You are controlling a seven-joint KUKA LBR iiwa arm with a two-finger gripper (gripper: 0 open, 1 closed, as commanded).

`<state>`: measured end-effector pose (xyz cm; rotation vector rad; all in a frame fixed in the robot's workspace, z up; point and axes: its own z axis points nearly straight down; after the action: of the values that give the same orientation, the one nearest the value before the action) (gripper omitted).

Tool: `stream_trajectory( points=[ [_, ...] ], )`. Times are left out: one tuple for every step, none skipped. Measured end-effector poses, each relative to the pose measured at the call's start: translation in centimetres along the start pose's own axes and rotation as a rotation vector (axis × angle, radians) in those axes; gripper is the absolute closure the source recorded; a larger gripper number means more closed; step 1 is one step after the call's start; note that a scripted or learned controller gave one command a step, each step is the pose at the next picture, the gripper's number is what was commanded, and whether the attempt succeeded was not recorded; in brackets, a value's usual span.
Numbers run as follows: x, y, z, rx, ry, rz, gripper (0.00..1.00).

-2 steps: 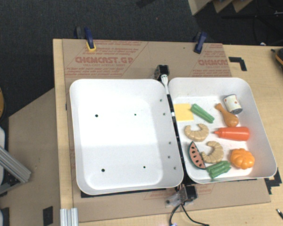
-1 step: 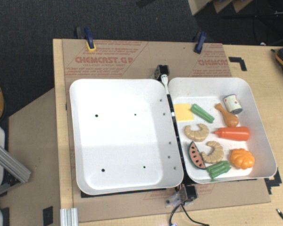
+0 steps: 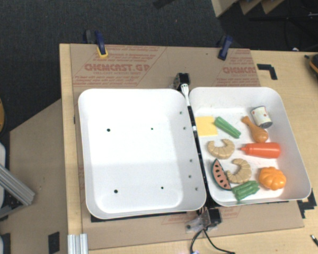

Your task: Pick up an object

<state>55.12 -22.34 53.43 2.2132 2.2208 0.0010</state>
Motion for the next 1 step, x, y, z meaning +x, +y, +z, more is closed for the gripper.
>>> stream_trajectory(
  points=[
    [-0.01,3.74,-0.05,0.0,0.0,0.001,1.0]
  ],
)
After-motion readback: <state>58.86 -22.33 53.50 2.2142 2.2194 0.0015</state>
